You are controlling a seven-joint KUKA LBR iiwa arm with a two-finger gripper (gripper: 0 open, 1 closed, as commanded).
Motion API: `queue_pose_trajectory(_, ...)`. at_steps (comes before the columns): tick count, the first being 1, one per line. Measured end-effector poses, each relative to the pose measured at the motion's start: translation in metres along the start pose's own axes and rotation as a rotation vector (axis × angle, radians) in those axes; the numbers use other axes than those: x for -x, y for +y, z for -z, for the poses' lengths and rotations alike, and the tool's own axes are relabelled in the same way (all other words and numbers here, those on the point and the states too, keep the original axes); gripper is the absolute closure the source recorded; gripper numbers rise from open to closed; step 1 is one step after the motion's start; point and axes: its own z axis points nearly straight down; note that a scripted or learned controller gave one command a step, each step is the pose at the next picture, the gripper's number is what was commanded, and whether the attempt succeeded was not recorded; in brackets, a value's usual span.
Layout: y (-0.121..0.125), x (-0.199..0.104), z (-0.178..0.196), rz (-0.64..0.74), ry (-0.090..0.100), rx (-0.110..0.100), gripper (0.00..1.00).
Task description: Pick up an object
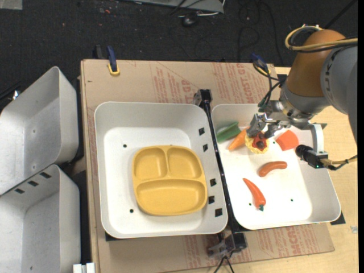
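The gripper (263, 131) hangs low at the right bin's (324, 209) twelve o'clock, apparently placed to grab the yellow toy (257, 145) under it beside the carrot (237, 141), though I cannot tell its grip state.

Looks like I'm driving this in a robotics lab, not a kitchen. There's a plywood bench (170, 78) with clamped white bins (108, 169), loose cables (250, 36) over dark carpet (51, 33), and toy food.
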Motion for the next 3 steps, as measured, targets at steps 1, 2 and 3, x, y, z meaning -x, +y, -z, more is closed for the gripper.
queue_pose_trajectory(1, 0.008, -0.004, 0.046, 0.005, 0.001, 0.0, 1.0)
queue_pose_trajectory(2, 0.009, -0.003, 0.09, 0.005, 0.0, 0.001, 1.0)
queue_pose_trajectory(3, 0.006, -0.054, 0.091, 0.009, 0.004, -0.007, 1.0)
